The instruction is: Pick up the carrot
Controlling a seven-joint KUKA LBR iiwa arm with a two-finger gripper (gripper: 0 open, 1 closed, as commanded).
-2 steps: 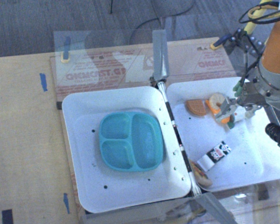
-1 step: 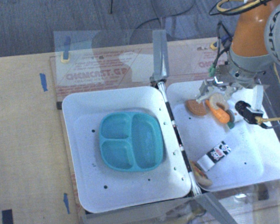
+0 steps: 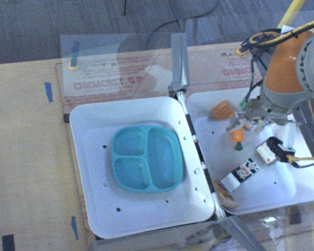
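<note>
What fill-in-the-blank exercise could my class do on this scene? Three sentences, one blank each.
1. The blue plate lies in the ____ bin.
2. The plate has ____ compartments.
3. The carrot has an orange body and a ____ top.

Missing words: left; three; green

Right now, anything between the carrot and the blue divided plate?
In the camera view, only bare white bin floor and the bins' shared rims lie between the carrot and the blue divided plate.
</note>
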